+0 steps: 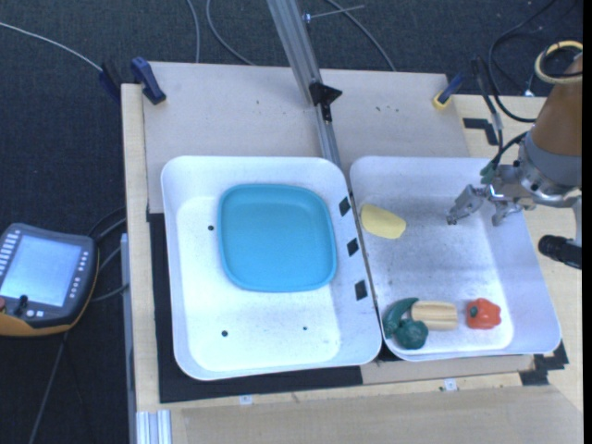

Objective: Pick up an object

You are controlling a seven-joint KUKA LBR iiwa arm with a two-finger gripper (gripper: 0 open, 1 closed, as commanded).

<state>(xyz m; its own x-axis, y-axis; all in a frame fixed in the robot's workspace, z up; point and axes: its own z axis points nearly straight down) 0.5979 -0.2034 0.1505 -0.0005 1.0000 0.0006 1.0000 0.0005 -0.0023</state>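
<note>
I get bright, even overhead light w/ a cool bluish cast; white bins point(185, 248) nearly blow out, shadows soft & short. Focus is decent mid-frame, arm point(560, 128) at right a bit soft, dark floor point(55, 109) grainy

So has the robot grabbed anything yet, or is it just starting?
Just starting, it looks like. Nothing looks picked up: the yellow piece, green toy, tan block and red toy all lie in the right bin. The gripper hangs open above that bin's upper part, with nothing between its fingers. Choosing one, closing on it and lifting remain.
</note>
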